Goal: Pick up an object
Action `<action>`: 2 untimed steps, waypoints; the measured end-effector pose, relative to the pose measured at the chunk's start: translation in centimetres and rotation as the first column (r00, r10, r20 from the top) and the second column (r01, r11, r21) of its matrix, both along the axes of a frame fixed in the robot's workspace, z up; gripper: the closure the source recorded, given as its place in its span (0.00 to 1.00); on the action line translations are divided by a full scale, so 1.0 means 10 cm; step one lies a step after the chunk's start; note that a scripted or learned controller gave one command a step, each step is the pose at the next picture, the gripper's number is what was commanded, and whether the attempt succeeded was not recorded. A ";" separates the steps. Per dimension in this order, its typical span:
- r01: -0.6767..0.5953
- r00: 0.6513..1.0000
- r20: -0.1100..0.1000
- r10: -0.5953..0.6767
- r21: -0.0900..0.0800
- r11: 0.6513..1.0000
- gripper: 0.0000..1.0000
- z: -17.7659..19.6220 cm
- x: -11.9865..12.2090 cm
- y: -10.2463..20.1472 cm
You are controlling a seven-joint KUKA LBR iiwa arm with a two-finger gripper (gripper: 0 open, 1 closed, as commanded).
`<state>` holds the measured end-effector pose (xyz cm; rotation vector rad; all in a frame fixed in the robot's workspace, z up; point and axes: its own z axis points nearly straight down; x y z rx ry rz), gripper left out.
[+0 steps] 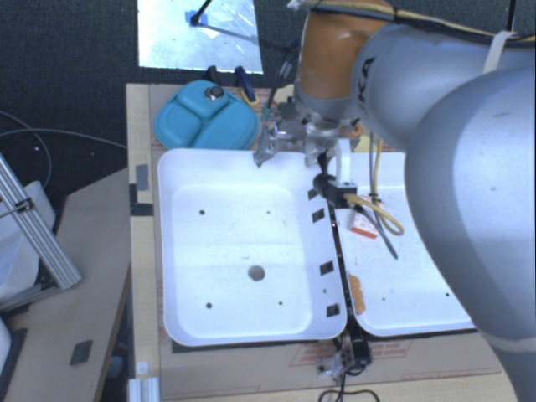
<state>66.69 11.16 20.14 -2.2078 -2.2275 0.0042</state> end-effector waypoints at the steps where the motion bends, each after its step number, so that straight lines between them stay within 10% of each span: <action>1: 0.003 1.000 0.000 -0.003 -0.002 1.000 0.00 -1.24 0.00 0.08; 2: 0.004 1.000 0.011 -0.004 0.000 1.000 1.00 -1.05 0.03 0.08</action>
